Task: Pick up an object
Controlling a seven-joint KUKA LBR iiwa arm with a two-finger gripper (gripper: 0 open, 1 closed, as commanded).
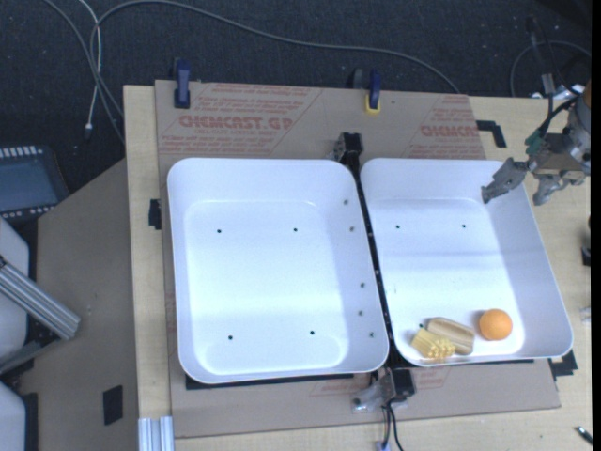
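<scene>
— Dark speckled carpet runs behind the pale wooden bench (103,280), with cables looping across it. On the bench sit the left shallow white plastic bin (188,252) and the right shallow white plastic bin (526,242), edge to edge.

— Where are the things to pick?

— All three lie in the near corner of the right bin: a small round orange ball (495,324), a tan, rounded oblong piece like a bread roll (452,331) just beside it, and a knobbly yellow corn-cob piece (433,346) touching the roll's near side.

— And the grey two-finger gripper (524,182)?

— It hangs over the far right corner of the right bin, well apart from the objects, fingers spread and with nothing between them.

— Which would you try?

— The ball, I think. It stands clear of the other two, so the fingers have room either side. It looks smooth and light, probably a toy, so it may roll or squirt out; closing across its widest part seems safest.

— The others?

— The roll looks smooth and probably stiff; take it across its short width. The corn's bumpy surface should grip well, but it sits crowded against the roll and the bin's sloping wall.
</scene>
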